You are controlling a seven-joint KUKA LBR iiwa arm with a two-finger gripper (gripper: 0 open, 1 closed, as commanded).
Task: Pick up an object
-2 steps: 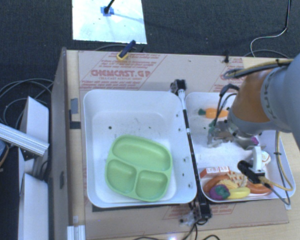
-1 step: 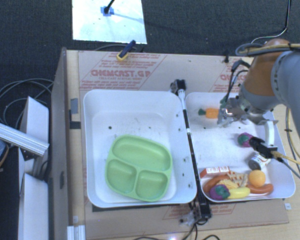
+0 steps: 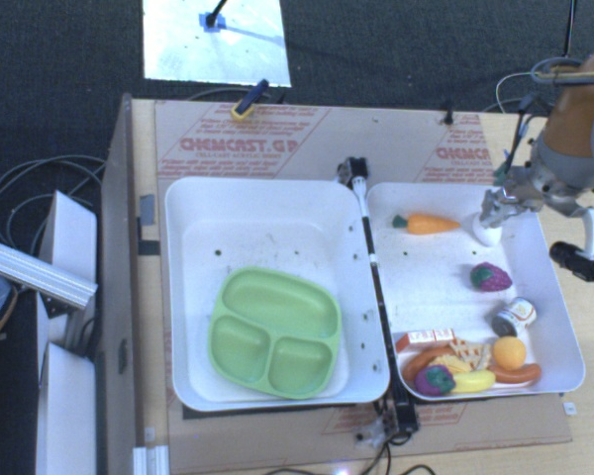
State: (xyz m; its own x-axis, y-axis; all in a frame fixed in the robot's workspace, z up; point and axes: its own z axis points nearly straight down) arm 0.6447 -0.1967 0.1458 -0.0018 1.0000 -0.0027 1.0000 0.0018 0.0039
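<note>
Red print is seen on the brown sheet (image 3: 307,132) that covers the surface under the bins. Above the left bin, "CHEMCAST G.P" is read in large capitals, with a line of smaller red print above it that is too small to be made out. The same mark is repeated at the sheet's upper right (image 3: 460,151), set at a slant and partly cut off. A small can (image 3: 516,316) in the right bin bears a label, but nothing on it is legible.

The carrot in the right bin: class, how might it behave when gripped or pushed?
The carrot looks like smooth moulded plastic, so probably light, stiff and slippery. Its round, tapering body lies flat, so a push would likely roll it in a curve.
</note>
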